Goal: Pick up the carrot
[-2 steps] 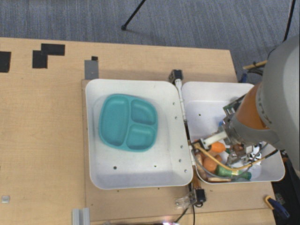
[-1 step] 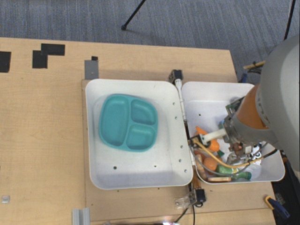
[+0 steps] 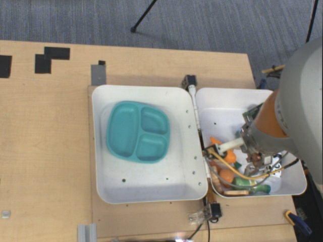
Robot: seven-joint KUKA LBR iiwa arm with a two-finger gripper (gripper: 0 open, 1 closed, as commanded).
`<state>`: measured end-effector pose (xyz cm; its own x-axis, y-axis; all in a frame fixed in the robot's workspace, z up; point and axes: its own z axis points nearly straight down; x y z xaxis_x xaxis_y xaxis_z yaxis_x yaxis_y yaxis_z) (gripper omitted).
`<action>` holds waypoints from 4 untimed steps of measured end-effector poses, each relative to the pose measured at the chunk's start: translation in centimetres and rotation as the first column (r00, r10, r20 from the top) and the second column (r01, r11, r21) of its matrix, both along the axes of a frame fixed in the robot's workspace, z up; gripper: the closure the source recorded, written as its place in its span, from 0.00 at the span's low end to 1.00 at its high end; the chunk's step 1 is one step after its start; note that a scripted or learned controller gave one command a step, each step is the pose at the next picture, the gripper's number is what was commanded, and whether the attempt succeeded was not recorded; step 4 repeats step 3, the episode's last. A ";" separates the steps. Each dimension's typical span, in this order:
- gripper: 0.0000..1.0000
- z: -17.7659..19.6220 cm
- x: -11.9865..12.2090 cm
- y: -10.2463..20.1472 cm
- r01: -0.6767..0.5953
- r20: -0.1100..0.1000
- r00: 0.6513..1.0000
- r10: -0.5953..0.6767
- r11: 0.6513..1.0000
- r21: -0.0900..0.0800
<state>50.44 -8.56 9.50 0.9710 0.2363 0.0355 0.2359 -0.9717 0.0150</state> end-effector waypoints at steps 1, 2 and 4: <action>0.00 0.0 -0.3 -0.1 -0.058 0.006 0.998 0.058 0.998 -0.006; 0.00 0.0 -0.3 -0.5 0.019 0.008 1.000 -0.019 1.000 -0.001; 0.00 0.0 -0.3 -0.1 0.000 0.009 1.000 0.001 1.000 -0.010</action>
